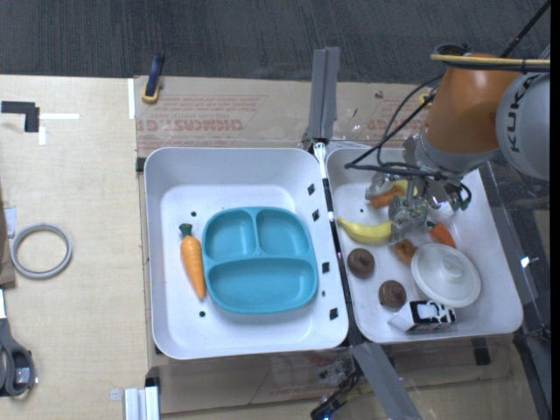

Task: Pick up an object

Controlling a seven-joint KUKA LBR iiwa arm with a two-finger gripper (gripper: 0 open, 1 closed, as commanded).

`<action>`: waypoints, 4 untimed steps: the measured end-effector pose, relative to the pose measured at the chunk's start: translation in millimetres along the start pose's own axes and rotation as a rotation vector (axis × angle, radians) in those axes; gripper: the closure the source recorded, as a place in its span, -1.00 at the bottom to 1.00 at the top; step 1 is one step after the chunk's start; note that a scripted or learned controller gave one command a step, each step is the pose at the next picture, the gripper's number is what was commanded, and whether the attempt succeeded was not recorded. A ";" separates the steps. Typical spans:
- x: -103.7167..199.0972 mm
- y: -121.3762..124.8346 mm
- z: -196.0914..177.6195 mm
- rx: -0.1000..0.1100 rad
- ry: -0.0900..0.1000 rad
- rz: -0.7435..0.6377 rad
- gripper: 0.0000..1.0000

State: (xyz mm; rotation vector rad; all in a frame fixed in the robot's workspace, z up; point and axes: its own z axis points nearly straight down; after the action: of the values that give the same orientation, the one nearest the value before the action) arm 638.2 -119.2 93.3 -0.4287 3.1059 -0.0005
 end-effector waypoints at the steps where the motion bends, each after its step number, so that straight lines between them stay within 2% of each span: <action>1: 35.4 38.4 0.2 -0.001 0.003 0.064 -1.00; 2: 116.2 -0.3 0.6 -0.001 0.005 0.164 -1.00; 3: 67.1 29.9 0.7 0.000 0.002 0.288 -1.00; 4: 100.5 18.4 0.5 0.000 0.004 0.258 -1.00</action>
State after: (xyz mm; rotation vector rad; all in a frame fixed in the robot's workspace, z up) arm 536.5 -128.7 92.1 -0.0253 3.1396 0.0000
